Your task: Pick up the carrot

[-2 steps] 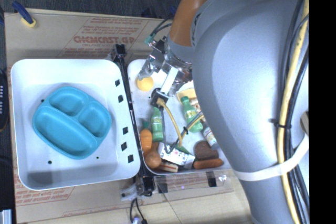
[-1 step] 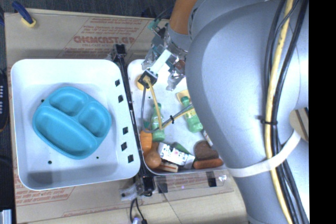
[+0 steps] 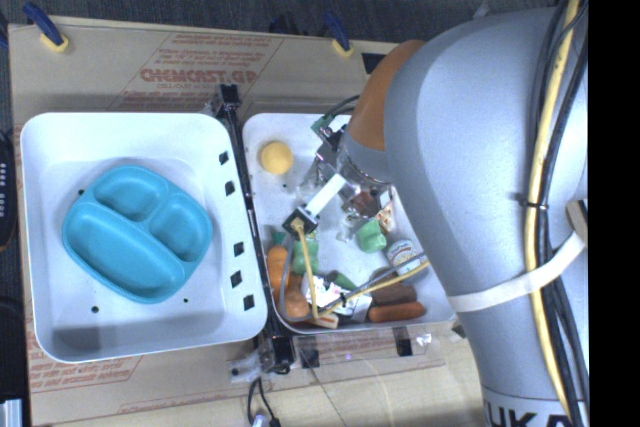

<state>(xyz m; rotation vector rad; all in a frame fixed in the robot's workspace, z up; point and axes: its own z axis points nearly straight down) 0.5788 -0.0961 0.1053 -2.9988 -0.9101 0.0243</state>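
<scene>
The carrot [image 3: 276,268] is an orange, elongated piece lying along the left wall of the right bin [image 3: 262,190], with a green bit at its upper end. My gripper [image 3: 352,204] hangs low over the middle of that bin, to the right of the carrot and a little above it in the picture. The grey arm and its orange band cover most of the bin's right half. I see nothing held in the gripper.
A yellow ball [image 3: 276,156] sits at the right bin's far left. A green piece [image 3: 372,236], a brown sausage [image 3: 396,312], an orange-brown piece [image 3: 294,294] and other toy foods crowd its near end. The left bin [image 3: 50,145] holds a blue divided plate [image 3: 138,231].
</scene>
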